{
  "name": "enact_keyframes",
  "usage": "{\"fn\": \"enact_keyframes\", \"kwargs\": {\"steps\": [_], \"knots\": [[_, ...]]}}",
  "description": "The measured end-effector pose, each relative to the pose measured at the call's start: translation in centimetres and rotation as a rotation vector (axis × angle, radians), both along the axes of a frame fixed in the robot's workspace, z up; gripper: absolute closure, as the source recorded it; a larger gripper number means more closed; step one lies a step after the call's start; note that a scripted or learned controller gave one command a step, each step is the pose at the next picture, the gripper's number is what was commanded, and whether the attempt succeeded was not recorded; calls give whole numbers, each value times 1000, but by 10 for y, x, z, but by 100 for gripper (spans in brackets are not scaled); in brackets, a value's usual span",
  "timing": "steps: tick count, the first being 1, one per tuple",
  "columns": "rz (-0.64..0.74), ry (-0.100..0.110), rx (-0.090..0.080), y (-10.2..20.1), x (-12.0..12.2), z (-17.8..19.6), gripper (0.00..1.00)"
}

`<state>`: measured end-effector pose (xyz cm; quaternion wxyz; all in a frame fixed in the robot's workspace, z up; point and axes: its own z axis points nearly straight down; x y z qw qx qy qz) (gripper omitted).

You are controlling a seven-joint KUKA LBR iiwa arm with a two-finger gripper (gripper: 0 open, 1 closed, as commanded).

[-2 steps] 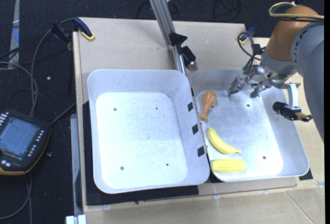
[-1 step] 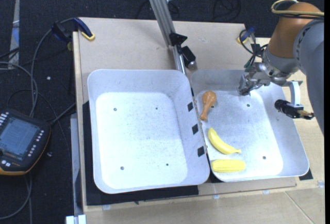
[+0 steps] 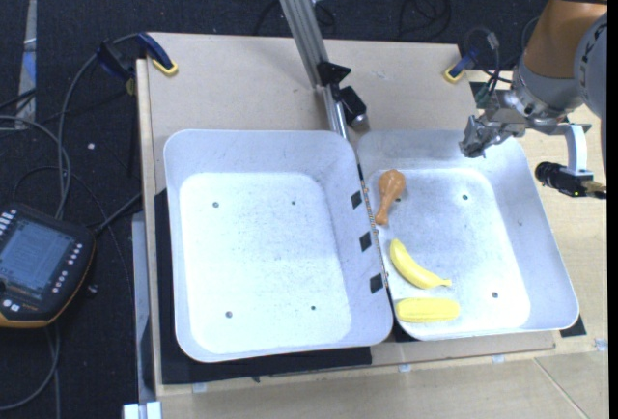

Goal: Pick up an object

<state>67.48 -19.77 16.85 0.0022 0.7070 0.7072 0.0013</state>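
Observation:
In the right bin [image 3: 512,243] lie three objects. A tan drumstick-shaped toy [image 3: 388,192] rests near the bin's left wall. A yellow banana [image 3: 415,267] lies below it, and a flat yellow piece [image 3: 427,311] sits by the front rim. My gripper [image 3: 473,147] hangs over the right bin's far edge, up and to the right of the drumstick, well apart from all three objects. Nothing is seen between its fingers.
The left bin [image 3: 193,166] sits beside the right one. A slanted metal pole [image 3: 301,16] with a black clamp rises behind the bins' seam. Blue-and-yellow clamps [image 3: 154,55] grip the bench's back corners. A pendant [image 3: 34,263] lies off the bench at left.

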Motion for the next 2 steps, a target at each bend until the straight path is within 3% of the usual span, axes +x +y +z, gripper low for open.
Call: {"fn": "enact_keyframes", "kwargs": {"steps": [2], "knots": [[0,-1,0,-8,-5,111,100]]}}
